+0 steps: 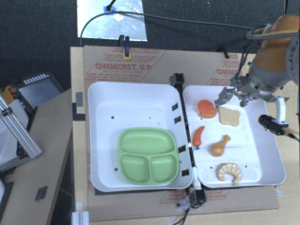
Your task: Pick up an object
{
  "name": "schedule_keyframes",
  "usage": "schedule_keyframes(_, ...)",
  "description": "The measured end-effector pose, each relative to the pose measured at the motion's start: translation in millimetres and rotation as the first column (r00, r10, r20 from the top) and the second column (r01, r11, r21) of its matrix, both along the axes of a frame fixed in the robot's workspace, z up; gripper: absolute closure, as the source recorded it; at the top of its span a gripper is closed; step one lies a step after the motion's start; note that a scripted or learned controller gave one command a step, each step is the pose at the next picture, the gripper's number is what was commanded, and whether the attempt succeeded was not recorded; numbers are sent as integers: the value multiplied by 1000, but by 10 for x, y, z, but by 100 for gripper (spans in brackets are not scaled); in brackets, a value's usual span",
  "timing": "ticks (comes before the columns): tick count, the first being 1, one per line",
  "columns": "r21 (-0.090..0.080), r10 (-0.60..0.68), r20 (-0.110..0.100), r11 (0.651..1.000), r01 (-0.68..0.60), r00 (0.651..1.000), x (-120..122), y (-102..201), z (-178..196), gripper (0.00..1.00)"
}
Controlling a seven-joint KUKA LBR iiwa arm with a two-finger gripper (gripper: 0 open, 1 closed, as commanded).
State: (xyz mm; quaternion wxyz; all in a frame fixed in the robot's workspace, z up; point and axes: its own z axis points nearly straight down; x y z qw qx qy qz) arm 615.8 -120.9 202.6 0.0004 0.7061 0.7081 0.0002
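Green three-compartment tray (148,155) lies at the left bin's (101,102) near edge. Right bin (267,170) carries a tomato (206,108) and toast slice (229,116) toward its far edge, chilli (198,136) and drumstick (220,146) mid-bin, croissant (229,172) near edge. Gripper (233,97) hovers above the tomato and toast, fingers spread, holding nothing.

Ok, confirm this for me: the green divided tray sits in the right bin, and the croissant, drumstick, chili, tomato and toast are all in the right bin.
One thing is wrong: the camera view shows the green divided tray in the left bin, not the right. The croissant, drumstick, chili, tomato and toast are in the right bin.
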Motion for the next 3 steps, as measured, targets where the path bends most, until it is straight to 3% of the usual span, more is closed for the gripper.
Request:
schedule_keyframes(2,1,-2,-2,1000,2,1000,-5,-9,-1140,0)
schedule_keyframes(3,-1,-1,4,1000,1,1000,13,-14,-1000,100)
